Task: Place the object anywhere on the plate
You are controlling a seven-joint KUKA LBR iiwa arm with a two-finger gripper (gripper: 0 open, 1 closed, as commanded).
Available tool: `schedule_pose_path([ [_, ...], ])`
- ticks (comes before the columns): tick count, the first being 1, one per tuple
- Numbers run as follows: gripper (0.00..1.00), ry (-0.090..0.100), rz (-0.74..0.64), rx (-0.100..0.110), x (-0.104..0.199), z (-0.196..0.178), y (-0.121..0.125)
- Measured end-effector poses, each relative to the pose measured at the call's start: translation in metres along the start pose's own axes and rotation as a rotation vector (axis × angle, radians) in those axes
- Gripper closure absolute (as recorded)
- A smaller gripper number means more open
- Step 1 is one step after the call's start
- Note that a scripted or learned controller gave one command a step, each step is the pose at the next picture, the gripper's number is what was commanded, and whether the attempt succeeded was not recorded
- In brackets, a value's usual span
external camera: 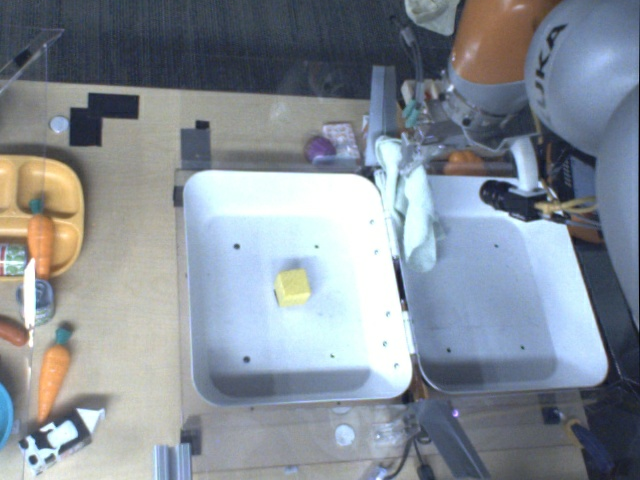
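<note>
the counter [130, 258] was pale wood, with dark carpet-like floor [200, 18] beyond its far edge at twelve o'clock. two shallow white bins sat side by side on it: the left bin [215, 368] and the right bin [570, 358], their inner rims touching near the middle.

the yellow block [293, 287] lay on the floor of the left bin, a little toward six o'clock from the bin's centre, well apart from every wall. it was close to square from above, so no long axis could be told; its edges sat slightly turned against the bin's sides.

the grey arm [585, 48] with its orange band [500, 23] came in from two o'clock. the gripper [420, 133] hung over the far rim between the two bins, and whether it was open or closed could not be told. a pale cloth [415, 213] hung just below it, draped down across the right bin's inner rim; what held it was not clear.

at nine o'clock on the counter stood a yellow divided plate [60, 183], with a toy carrot [39, 243] on it and another carrot [53, 368] toward seven o'clock. a purple thing [320, 149] lay beyond the left bin at twelve o'clock.
</note>
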State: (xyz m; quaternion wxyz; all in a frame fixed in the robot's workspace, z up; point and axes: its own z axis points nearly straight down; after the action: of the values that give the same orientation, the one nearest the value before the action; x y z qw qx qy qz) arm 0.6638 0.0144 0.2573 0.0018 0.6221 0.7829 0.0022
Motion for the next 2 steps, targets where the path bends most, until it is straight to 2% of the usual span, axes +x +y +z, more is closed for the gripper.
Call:
schedule_pose_path([
  [1,1.00,0.001,-0.049,0.000,0.129,0.025,0.035],
  [2,1.00,0.002,0.107,0.004,0.207,0.096,0.052],
])
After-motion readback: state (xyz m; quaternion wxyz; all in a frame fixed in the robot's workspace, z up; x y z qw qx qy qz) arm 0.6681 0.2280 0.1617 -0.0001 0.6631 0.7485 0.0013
